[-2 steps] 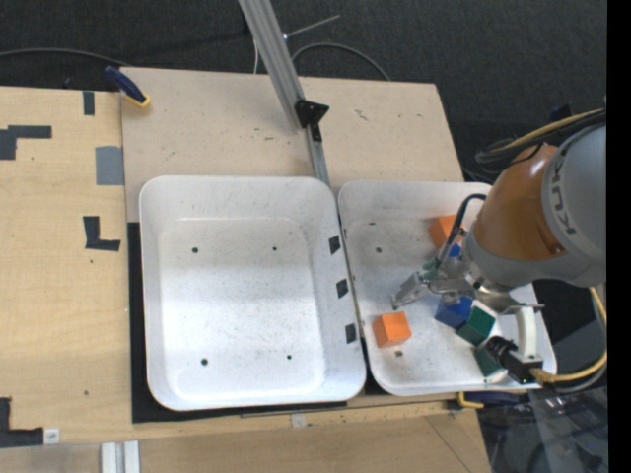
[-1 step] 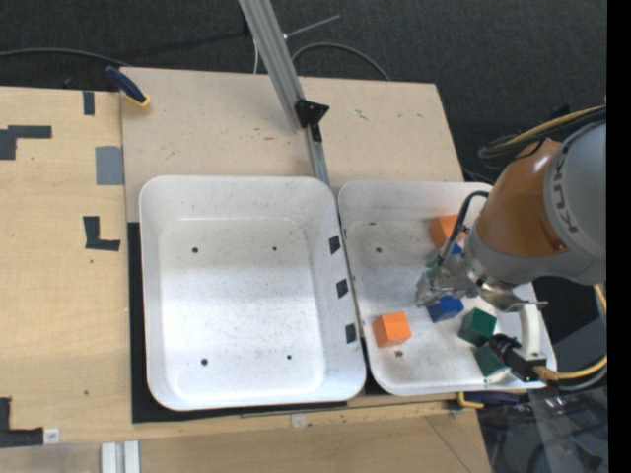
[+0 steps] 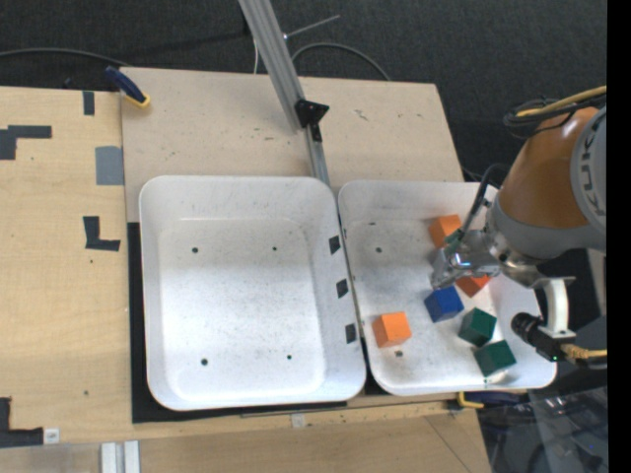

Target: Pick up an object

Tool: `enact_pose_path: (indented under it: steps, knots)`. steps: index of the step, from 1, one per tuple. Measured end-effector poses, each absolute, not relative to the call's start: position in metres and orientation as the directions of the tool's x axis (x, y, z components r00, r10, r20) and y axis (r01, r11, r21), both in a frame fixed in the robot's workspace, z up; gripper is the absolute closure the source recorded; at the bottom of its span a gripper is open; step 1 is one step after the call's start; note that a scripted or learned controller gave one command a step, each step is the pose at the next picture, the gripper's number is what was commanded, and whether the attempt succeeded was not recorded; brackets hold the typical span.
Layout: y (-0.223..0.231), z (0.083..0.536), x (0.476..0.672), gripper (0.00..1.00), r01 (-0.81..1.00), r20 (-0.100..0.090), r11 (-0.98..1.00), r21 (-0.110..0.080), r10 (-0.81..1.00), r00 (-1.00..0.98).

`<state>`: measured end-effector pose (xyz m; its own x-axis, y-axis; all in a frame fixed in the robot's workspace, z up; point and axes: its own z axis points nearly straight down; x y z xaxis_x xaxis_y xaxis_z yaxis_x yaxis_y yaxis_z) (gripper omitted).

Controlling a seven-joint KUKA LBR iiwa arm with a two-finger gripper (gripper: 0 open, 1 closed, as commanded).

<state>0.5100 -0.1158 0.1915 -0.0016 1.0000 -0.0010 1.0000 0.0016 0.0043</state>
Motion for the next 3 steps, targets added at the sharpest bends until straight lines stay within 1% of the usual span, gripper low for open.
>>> enact_pose_path:
  steps: [1, 2, 3]
  knots:
    - [-0.119, 0.235, 0.507, 1.00, 1.000, -0.001, 0.001, 0.003, 1.000, -0.001]
    - [-0.119, 0.260, 0.508, 1.00, 1.000, -0.001, 0.001, 0.002, 1.000, -0.001]
    - [-0.068, 0.245, 0.528, 1.00, 1.000, 0.001, 0.006, -0.002, 1.000, -0.006]
